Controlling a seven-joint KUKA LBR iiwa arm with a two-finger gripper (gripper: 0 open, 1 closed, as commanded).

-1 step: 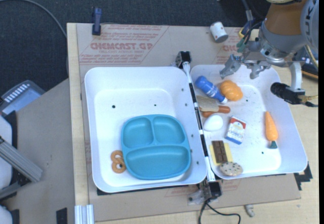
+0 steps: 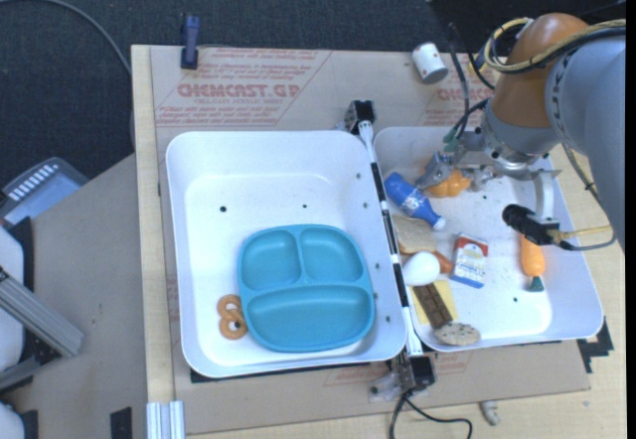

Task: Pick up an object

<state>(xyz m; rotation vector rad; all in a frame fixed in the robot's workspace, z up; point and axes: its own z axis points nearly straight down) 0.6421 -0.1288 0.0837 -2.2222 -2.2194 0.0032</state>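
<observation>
first, on the cardboard-topped desk (image 2: 248, 89), the left white bin (image 2: 199, 179) carries a blue divided plate (image 2: 306, 288) toward its near side. a small brown pretzel (image 2: 233, 316) lies just beside the plate's left edge, touching it or nearly so. a black clip (image 2: 362, 113) sits at the far end of the seam where the two bins meet. across that seam, the right white bin (image 2: 571, 313) holds the loose things. a blue bottle (image 2: 412, 201) with a white cap lies tilted near the left wall, with a white egg-shaped ball (image 2: 421, 268) nearer the camera. a brown bar (image 2: 433, 303) lies below the ball, and a speckled round cookie (image 2: 457, 334) sits at the near rim. a little right of the ball is a small red, white and blue carton (image 2: 469, 261). an orange piece (image 2: 449, 185) lies just right of the bottle's far end. the claw (image 2: 440, 169) hangs at its far edge, too close to judge contact; whether the claw is apart or together i cannot tell. further right, an orange carrot (image 2: 534, 256) lies well apart from the claw. the grey arm (image 2: 596, 89), with its orange band, reaches in from the upper right.
</observation>
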